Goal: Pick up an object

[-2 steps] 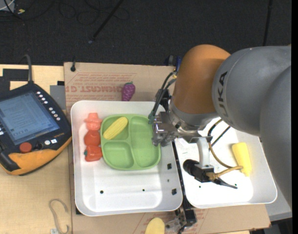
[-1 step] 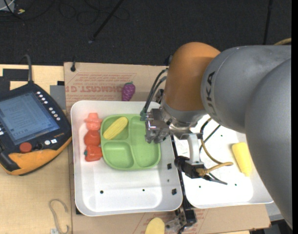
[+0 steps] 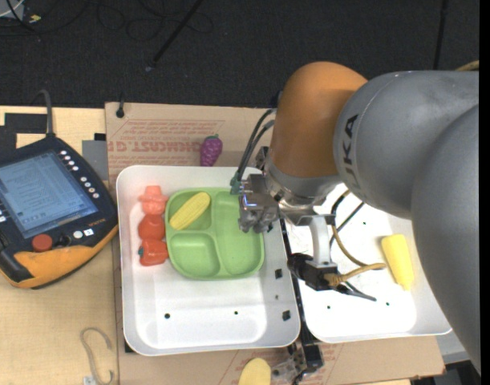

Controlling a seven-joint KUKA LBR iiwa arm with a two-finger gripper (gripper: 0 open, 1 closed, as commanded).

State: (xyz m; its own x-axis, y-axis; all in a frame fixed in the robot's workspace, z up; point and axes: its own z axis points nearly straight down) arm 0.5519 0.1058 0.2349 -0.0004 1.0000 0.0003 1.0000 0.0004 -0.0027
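The pincer (image 3: 251, 212) hangs low over the right rim of the green plate (image 3: 220, 259) in the left bin (image 3: 196, 327). The wrist hides it, so I cannot tell whether it is spread or pressed together. The nearest loose things are the yellow corn cob (image 3: 189, 209) in the plate's upper left compartment and the red and pink figure (image 3: 151, 231) just beside the plate's left edge. The risk, as I judge it, is that a grasp here catches only the thin rim, which may slip free or tip the plate and roll the cob off. The yellow piece (image 3: 398, 260) in the right bin (image 3: 373, 323) lies well apart
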